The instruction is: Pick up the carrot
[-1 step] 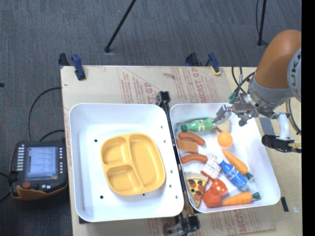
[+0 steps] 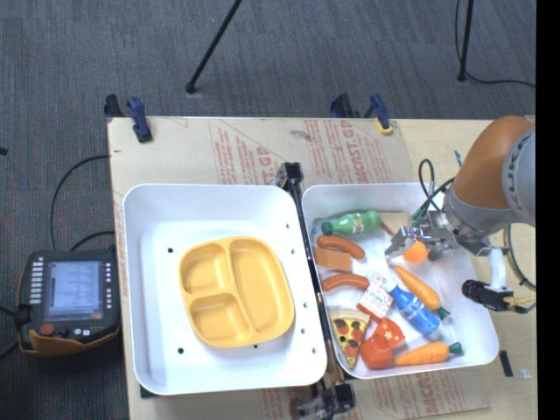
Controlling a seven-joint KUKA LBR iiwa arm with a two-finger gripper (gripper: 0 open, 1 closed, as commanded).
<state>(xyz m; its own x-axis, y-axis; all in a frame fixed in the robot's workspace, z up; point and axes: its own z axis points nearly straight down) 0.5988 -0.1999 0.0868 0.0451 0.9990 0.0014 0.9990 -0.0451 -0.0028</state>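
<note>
Orange carrot (image 2: pixel 416 286) beside blue bottle (image 2: pixel 414 311), tool (image 2: pixel 411 245) above pinching a small orange piece (image 2: pixel 416 252), labels unreadable

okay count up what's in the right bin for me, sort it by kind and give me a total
Carrots: 2
Sausages: 2
Bottles: 2, green and blue
Pizza slice: 1
Red pepper: 1
Small carton: 1
Small orange piece at the gripper: 1
Total: 10
</note>
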